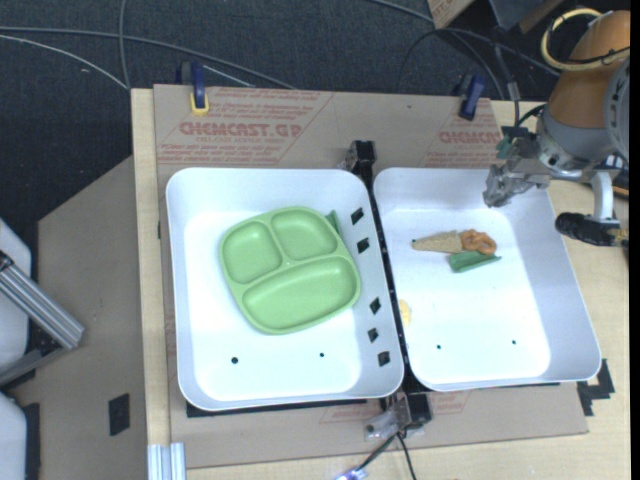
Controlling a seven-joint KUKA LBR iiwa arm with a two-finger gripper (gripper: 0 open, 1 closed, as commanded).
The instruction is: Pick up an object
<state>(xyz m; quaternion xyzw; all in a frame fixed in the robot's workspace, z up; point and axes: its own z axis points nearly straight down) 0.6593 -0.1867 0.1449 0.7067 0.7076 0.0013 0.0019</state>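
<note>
Gripper (500,190): hangs over the far right corner of the right bin (560,358), at the end of the grey arm (585,118) reaching in from the right; whether it is open or closed cannot be told, and nothing is seen held in it.
Target object: a small orange and tan toy (458,241) with a green piece (472,260) touching its near side lies in the far half of the right bin, near the gripper and slightly nearer and to its left.
Left bin (200,368): holds a green divided plate (290,268), lying flat and turned at an angle.
Reason for layout: items rest loose in shallow bins, likely so the arm can reach them from above.
Task state: pick apparently not yet made.
</note>
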